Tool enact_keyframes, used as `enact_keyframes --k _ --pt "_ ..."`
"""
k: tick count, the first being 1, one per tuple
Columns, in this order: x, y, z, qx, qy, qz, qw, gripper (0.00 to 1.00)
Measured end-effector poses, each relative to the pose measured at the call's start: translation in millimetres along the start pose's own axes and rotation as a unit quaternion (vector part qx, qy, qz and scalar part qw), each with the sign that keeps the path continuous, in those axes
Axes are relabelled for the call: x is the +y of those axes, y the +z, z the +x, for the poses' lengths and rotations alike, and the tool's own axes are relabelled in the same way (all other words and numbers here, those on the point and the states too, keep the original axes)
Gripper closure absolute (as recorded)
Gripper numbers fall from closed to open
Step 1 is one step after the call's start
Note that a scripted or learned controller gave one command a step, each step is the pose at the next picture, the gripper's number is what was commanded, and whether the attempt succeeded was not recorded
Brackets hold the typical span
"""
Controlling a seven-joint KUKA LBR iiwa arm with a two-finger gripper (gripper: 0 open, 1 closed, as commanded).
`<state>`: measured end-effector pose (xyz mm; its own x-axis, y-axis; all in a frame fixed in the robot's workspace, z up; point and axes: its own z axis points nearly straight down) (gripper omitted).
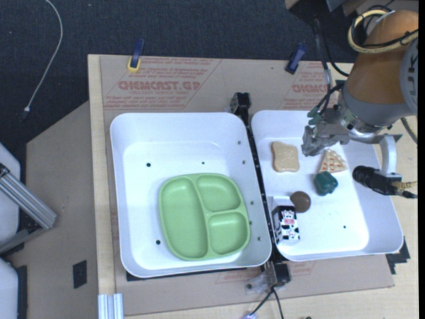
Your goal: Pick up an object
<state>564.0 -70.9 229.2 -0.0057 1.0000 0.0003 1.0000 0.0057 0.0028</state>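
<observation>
Objects lie in the right bin (372,241): a tan bread slice (285,157), a pizza wedge (333,161), a teal lump (326,183), a brown round piece (300,201) and a small black-and-white cow-patterned carton (287,224) near the bin's front left corner. Gripper (317,145) hangs over the bin between bread slice and pizza wedge; whether it is apart or together cannot be told. Left bin (133,145) holds a green divided plate (204,214)

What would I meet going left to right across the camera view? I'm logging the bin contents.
Green three-compartment plastic tray → black-and-white cow-patterned box → round brown lump → teal crumpled lump.
</observation>
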Motion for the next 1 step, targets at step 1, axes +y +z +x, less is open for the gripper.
enact_keyframes --k 1 --pt "19.8 11.2 49.4 0.000 0.002 0.001 1.0000 1.00"
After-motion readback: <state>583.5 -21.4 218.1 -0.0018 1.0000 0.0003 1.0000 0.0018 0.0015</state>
